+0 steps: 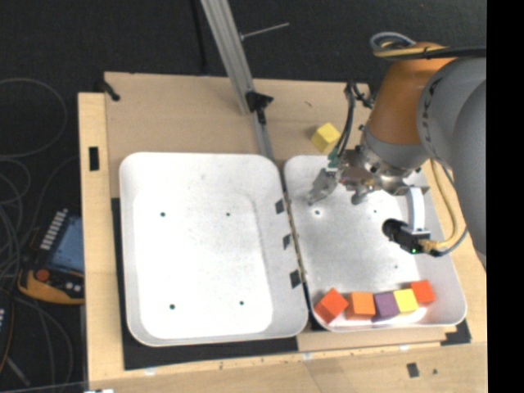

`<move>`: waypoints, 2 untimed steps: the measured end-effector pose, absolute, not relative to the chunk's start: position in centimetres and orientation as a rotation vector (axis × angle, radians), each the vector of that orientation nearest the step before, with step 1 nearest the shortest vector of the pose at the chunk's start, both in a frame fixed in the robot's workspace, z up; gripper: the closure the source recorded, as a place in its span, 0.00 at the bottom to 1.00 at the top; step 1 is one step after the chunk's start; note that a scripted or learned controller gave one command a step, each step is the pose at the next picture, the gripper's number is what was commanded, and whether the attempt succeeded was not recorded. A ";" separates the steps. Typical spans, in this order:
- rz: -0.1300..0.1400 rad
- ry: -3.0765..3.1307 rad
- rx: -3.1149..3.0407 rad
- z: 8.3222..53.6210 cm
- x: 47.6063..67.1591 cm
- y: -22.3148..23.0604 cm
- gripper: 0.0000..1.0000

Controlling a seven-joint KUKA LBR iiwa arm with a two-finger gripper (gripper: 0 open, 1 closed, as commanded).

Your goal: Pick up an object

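Observation:
Along the near edge of the right bin (344, 252) lies a row of small blocks: a red-orange block (332, 304), an orange block (362, 303), a purple block (385, 304), a yellow block (406, 301) and another red-orange block (422, 291). One more yellow block (326, 137) rests on the bench beyond the bin's far edge. My gripper (339, 188) hangs over the far part of the right bin, open, with nothing between its fingers (320, 187). It is well away from the row of blocks.
The left bin (201, 244) lies beside the right one, with a divider strip between them. A slanted metal rail (233, 47) rises from the bench behind the bins. Cables and a handheld pendant (57, 256) lie off the bench to the left.

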State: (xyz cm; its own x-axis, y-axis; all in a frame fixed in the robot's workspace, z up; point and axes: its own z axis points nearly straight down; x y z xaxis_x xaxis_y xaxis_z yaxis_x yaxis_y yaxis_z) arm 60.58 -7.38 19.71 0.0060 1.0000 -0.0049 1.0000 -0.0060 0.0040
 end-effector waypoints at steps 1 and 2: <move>-0.003 2.225 2.223 19.6 51.7 -2.7 0.00; 0.001 2.231 2.215 19.6 49.0 3.6 0.00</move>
